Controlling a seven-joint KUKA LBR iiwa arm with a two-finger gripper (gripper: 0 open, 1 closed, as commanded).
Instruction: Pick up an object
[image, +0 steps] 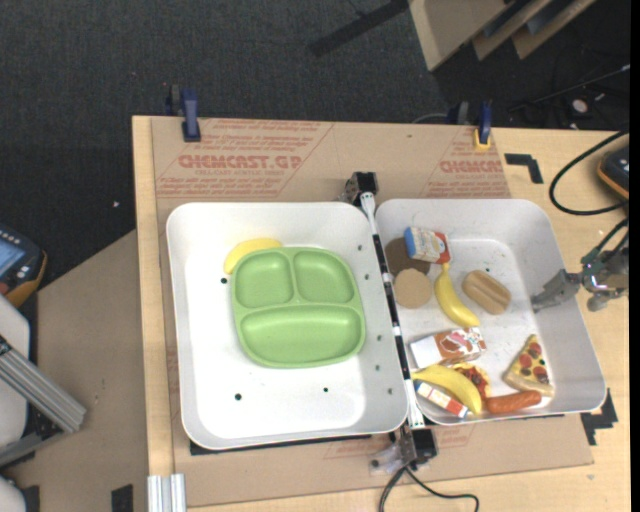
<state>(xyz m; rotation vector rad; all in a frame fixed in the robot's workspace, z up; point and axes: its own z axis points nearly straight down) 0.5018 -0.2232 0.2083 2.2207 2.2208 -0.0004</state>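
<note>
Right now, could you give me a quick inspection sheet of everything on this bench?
Surface: wooden bench bearing a left bin and a right bin.
Job's things: toy food in the right bin, including two bananas, a pizza slice, a sausage and a bread roll.
Clutter: green divided plate in the left bin.
Tool: at the right bin's right edge, holding nothing.
Cables: black cable at right.
Surroundings: dark floor.
</note>
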